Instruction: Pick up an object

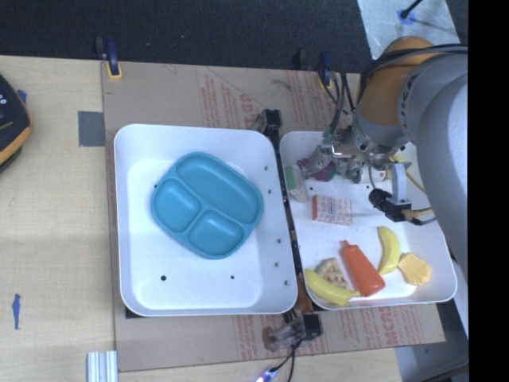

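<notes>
While my arm reaches in from the right, I see the gripper (340,159) low over the far end of the right bin (445,293), by a small dark purplish item (305,165); fingers spread or pinched, can't tell. Nearer me in that bin: white packet (331,208), orange bottle (362,268), two bananas (389,248) (328,289), yellow piece (414,268). Left bin (127,213) has a blue divided plate (207,204), approx centre.

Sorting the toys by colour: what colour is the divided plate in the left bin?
Light blue; the divided plate shows plainly in the camera view.
</notes>
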{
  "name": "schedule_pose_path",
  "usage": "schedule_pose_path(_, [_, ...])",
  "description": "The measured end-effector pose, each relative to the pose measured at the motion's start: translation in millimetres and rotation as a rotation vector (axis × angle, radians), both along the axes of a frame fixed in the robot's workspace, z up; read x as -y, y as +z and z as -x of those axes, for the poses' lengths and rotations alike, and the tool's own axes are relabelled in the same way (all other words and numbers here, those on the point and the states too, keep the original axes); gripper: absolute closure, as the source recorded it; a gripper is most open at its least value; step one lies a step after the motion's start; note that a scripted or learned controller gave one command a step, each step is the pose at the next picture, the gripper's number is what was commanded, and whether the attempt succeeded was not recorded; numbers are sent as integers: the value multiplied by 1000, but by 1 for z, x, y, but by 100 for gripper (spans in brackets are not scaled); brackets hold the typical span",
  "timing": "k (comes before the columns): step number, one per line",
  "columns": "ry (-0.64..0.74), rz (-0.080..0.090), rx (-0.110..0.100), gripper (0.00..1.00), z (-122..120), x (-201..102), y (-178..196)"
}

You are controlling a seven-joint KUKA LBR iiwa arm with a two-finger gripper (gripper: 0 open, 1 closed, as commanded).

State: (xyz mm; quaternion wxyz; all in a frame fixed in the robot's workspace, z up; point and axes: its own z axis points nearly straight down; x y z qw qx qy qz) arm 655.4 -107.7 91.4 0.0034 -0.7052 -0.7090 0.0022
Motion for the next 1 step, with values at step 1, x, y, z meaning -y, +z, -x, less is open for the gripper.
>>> schedule_pose_path(1, [-2,2,3,0,0,23,1])
